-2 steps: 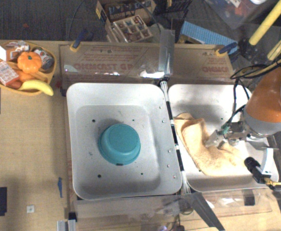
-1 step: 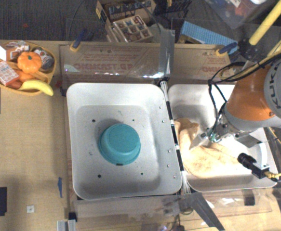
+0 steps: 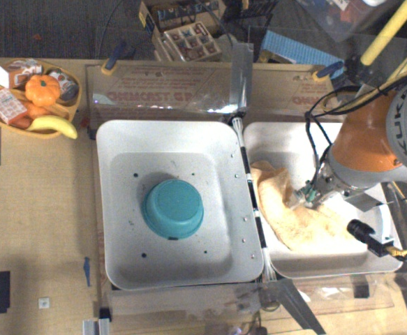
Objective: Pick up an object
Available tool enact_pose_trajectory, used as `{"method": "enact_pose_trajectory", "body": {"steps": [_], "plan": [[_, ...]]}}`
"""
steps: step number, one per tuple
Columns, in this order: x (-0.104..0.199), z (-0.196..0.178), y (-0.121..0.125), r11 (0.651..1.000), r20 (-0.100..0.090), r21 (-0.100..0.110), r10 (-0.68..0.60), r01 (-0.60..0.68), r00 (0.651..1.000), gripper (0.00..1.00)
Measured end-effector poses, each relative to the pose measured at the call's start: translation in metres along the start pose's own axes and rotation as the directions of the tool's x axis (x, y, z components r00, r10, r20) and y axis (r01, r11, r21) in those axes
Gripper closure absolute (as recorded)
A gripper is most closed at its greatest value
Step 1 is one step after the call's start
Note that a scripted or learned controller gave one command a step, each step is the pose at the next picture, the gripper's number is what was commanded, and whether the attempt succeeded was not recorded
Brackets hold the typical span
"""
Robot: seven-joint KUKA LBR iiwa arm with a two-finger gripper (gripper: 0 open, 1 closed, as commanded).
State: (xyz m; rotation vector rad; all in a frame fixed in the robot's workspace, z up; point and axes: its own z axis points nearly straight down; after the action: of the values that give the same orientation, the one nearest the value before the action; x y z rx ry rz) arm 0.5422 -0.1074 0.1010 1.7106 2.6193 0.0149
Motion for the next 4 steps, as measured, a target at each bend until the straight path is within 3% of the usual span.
{"method": "enact_pose_trajectory", "body": {"steps": [1,2,3,4], "plan": [[-0.003,0.008,0.003,0.993,-0.003,0.009,-0.115,0.115,0.993,1.0],[-0.003,0.008,0.003,0.993,-0.002,0.009,-0.114,0.114,0.993,0.0],[-0.004,-0.003,0.003,0.994,0.0,0.006,-0.112,0.112,0.994,1.0],[-0.005,-0.003,0.003,0.994,0.0,0.006,-0.111,0.111,0.994,0.0]]}}
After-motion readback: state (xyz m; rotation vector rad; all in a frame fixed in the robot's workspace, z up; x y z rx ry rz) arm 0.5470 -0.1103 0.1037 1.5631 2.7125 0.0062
